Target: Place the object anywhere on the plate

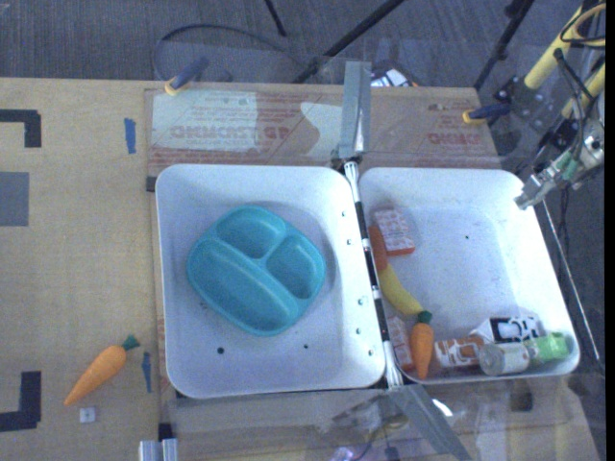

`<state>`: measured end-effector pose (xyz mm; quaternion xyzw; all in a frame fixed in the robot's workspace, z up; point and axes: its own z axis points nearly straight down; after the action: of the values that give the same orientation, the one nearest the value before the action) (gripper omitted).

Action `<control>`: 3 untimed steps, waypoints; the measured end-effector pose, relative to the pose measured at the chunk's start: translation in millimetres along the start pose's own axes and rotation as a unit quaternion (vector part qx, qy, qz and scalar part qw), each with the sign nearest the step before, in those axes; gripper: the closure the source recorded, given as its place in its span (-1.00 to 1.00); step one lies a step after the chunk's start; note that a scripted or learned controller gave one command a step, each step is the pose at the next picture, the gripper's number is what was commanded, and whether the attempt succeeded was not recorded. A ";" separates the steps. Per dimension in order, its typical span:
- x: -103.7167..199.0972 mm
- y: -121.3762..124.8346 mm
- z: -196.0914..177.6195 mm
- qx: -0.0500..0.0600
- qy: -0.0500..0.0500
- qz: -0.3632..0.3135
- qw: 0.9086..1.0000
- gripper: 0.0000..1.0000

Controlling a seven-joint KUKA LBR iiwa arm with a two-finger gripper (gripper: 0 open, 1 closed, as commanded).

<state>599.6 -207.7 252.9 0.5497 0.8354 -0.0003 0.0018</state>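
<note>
The plate (pixel 257 269) lies in the left bin (pixel 183 195) on a tan bench (pixel 77 257); end effector (pixel 533 192) state unclear.

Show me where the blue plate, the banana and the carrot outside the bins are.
blue plate (pixel 252 291): camera view, on the bare large compartment.
banana (pixel 399 293): camera view, mid-body.
carrot outside the bins (pixel 96 373): camera view, orange body.

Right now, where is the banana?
The banana lies in the right bin, against its left wall, between the small red-and-white carton above it and the carrot below it.
</note>
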 end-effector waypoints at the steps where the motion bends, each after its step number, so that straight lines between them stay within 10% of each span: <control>1: 60.7 38.2 66.8 0.000 0.001 -0.113 0.994 1.00; 3: 202.8 -1.5 67.4 -0.001 0.002 -0.242 0.970 1.00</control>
<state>518.2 -22.2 184.9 0.3308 0.9437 0.0007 0.0004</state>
